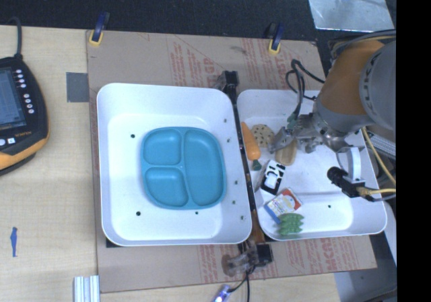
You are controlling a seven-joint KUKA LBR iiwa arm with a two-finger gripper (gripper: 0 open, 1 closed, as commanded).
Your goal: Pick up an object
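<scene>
My gripper [287, 143] is low in the right bin [337, 223], near its left side, with the grey arm and its orange band [347, 85] reaching in from the right. A small tan piece [289, 154] lies right under the gripper's tip. Just left of it are a brownish speckled item [262, 134] and an orange carrot-like item [250, 143] along the bin's left wall. A black-and-white object [273, 176], a red-and-white packet [283, 202] and a green leafy toy [291, 224] lie toward the front.
The left bin [121, 220] holds a blue divided plate [182, 166]. A black cable connector [341, 180] hangs beside the wrist over the right bin. A teach pendant [17, 112] rests at the bench's far left.
</scene>
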